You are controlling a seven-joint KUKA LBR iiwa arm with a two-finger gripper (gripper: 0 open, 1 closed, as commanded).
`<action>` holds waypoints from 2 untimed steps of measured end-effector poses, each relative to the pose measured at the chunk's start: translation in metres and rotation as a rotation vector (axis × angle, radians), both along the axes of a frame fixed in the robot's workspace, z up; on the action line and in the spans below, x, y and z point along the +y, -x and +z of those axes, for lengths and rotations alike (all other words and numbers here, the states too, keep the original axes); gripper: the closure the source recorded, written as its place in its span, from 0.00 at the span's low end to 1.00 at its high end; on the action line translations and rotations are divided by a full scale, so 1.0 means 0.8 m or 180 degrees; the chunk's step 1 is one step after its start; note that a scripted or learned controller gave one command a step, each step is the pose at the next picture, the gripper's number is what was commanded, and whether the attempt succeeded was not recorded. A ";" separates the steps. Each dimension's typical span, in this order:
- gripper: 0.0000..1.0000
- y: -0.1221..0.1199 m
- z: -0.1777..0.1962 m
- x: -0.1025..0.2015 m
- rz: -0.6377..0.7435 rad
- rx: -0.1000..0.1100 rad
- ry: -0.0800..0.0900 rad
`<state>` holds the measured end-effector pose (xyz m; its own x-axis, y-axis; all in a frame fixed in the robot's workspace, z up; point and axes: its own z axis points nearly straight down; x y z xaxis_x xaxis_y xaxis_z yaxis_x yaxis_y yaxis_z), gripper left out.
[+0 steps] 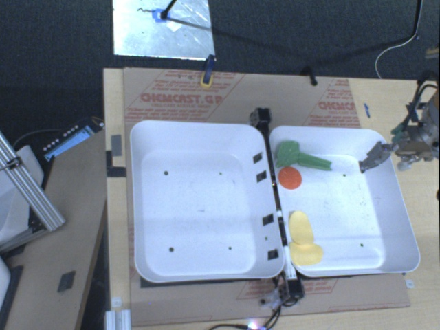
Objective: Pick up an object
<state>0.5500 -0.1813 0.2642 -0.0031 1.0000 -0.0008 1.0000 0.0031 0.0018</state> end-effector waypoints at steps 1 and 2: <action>1.00 -0.001 0.014 0.000 0.0011 -0.0010 0.0002; 1.00 -0.068 0.140 0.100 0.0033 -0.0043 0.0005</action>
